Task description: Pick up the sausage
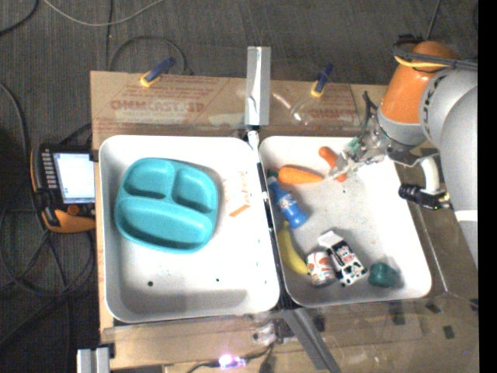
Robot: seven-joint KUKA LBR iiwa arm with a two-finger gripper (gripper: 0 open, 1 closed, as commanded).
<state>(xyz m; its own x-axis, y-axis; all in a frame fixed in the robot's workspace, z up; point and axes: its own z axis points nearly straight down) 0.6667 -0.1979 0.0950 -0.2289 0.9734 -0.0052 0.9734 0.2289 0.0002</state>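
The sausage (pixel 329 156) lies at the far end of the right bin (pixel 404 231), beside a carrot (pixel 300 176) — the jaws (pixel 359 155) hover just right of it; I cannot tell their gap.

Bright, even light from overhead, and both white bins (pixel 186 286) nearly wash out mid-frame. Soft shadow sits under the blue tray (pixel 167 203). The dark floor (pixel 46 53) goes murky at upper left. Whole picture slightly soft and grainy.
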